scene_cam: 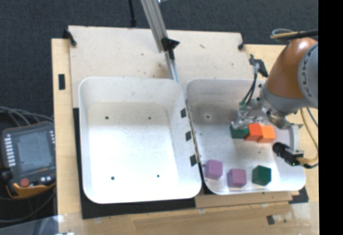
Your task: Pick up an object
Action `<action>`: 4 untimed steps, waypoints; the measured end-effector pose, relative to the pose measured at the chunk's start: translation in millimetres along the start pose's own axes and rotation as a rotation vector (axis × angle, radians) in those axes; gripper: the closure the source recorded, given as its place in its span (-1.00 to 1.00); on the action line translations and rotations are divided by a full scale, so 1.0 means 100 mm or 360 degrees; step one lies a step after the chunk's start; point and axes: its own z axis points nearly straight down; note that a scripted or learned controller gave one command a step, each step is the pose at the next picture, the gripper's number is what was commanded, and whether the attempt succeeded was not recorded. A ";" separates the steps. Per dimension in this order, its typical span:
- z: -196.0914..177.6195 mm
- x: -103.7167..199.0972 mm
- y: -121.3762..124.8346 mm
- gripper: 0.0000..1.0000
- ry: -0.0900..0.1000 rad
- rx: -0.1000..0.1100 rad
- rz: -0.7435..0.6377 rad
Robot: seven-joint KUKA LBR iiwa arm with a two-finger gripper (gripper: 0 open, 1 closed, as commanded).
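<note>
1. Bench [134, 52] – pale board filling mid frame, with two shallow white bins set side by side so things can go from one to the other. A slanted metal post [153, 9] runs from top centre down to the seam between them.
2. Left bin [88, 121] – centre-left of frame, bare white floor w/ a few dark specks.
3. Right bin [214, 100] – centre-right; all the loose blocks sit here, so the arm works on this side.
4. Arm [292, 76] – enters from right edge, orange band uppermost, wrist bent down into the right bin, presumably to reach straight down on a block.
5. Gripper [242, 124] – low in the right bin's middle, right at the upper-left of the orange/green pair. Its finger ends are lost in dark clutter, so I cannot tell if it's released, clenched or grasping anything.
6. Orange block [261, 132] – likely target, mid-right of right bin, touching a dark green block [239, 133] on its left. Looks slightly longer left-to-right – long axis approx. along the frame's horizontal, tilted a little; too cube-like to be sure.
7. Bottom row of right bin – purple block [214, 168], second purple block [236, 177], green block [261, 174], spaced apart near the lower rim, well clear of the gripper.
</note>
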 end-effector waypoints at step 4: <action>-0.87 0.97 0.09 1.00 0.0011 0.0039 -0.0022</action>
